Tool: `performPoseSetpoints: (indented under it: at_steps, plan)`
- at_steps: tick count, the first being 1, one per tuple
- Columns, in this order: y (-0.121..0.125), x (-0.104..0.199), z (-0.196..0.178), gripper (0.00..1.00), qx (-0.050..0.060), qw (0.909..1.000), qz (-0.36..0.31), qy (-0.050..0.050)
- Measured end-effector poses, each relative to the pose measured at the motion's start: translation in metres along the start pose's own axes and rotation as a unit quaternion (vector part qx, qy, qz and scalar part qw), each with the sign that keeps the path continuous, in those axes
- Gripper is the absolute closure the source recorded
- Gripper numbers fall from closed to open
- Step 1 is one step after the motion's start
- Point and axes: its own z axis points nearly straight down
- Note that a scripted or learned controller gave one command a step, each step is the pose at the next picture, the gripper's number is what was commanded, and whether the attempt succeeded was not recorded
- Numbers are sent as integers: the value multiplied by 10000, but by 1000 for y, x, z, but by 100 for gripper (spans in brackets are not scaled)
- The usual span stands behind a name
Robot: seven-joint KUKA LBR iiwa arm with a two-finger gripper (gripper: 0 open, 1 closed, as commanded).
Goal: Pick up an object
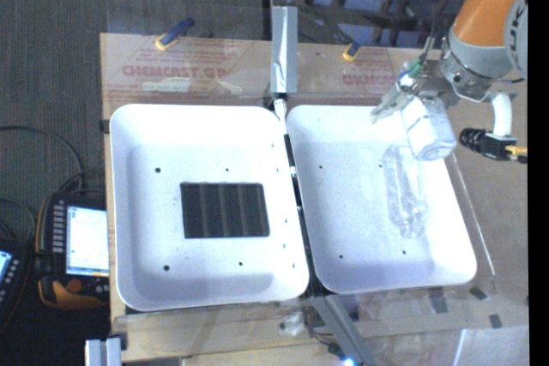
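My gripper [396, 101] hangs over the far right part of the right bin [343, 184], below the orange band of the arm. A clear plastic cup-like thing [429, 133] sits right under and against the gripper, tilted; the view is too faint to show whether it is gripped. A clear plastic bottle [405, 195] lies lengthwise on the right bin's floor, just in front of the gripper. A black ribbed rectangular pad [225, 210] lies flat in the middle of the left bin [137, 150], far from the gripper.
The two bins meet at a ridge [292, 184] in the middle. A metal post [283, 56] stands behind that ridge. Blue and yellow clamps [174, 33] hold the backboard. A handheld controller [73, 240] lies left of the bench.
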Motion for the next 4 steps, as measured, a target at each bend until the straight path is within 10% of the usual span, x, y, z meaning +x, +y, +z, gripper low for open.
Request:
performPoseSetpoints:
  at_steps: [1,2,4]
  plan:
    - [0,0,0,0,0,10000,0,0]
    - [-61,96,-30,0,4,9895,1445,2]
    - [-48,-25,-6,0,-8,9998,219,-19]
